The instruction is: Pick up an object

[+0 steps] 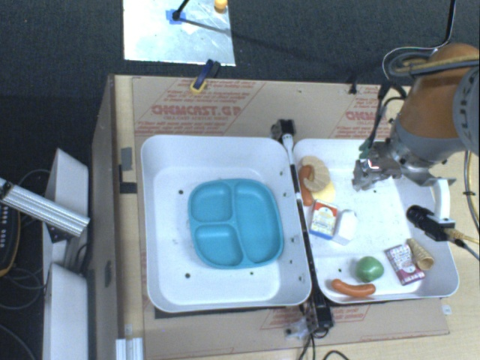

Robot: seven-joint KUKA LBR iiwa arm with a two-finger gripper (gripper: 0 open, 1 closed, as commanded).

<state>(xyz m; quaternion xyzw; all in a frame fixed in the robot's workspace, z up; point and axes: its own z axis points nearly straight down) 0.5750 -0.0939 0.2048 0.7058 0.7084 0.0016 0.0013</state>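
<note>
**Gripper Above Right Bin**

The gripper [367, 172] was seen over the right bin's [450, 276] far side; whether anything was held could not be told. The arm's [439, 103] upper part was cut off. A carton [324, 220], green ball [368, 268] and sausage [352, 288] lay nearer. Bare floor was left beneath the gripper.

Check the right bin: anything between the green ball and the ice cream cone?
Yes. In the camera view a small maroon packet lies between the green ball and the ice cream cone, right beside the cone, on the right bin floor.
</note>
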